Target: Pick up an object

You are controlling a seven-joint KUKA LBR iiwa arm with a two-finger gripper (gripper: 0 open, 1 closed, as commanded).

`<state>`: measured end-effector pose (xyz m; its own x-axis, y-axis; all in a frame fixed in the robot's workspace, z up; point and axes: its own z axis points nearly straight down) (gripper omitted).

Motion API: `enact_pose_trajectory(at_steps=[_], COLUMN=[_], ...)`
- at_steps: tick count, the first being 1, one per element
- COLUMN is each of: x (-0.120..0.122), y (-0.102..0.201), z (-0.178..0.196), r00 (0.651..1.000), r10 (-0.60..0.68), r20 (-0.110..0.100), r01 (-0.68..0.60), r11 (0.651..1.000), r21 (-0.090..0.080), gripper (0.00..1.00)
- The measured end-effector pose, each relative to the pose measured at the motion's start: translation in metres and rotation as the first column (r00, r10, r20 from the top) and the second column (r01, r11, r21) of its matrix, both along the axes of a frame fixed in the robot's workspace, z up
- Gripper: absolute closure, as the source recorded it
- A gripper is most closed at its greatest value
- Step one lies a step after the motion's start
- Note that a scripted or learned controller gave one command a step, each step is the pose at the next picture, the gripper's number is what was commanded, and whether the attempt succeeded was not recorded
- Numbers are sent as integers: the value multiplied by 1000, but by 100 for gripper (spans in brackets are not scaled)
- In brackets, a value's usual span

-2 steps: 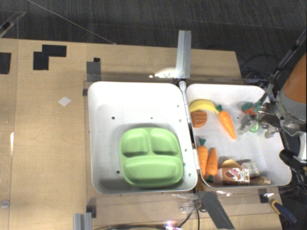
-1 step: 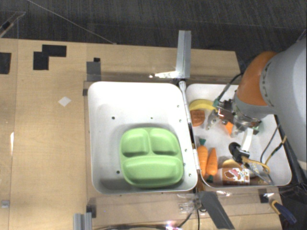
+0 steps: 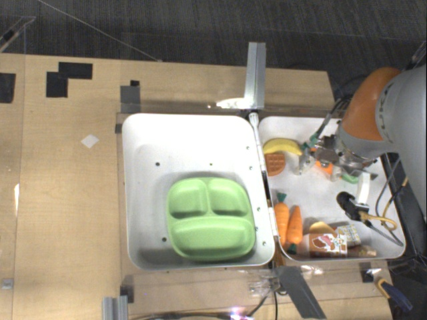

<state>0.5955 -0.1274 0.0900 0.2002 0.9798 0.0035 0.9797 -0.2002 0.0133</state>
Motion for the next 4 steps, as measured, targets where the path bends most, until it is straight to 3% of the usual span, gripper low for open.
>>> enact_pose_trajectory(at_steps=[1, 2, 3, 4], x=[23, 27, 43, 38], y=[9, 12, 9, 6], z=[0, 10, 0, 130], r00=[1000, 1000, 999, 919], r10=[0, 10, 46, 395], r20=[-1, 5, -2, -11], r01=[0, -10, -46, -395], r11=[1000, 1000, 999, 919], r21=[-3, 0, -3, -3], gripper=[0, 100, 100, 100])
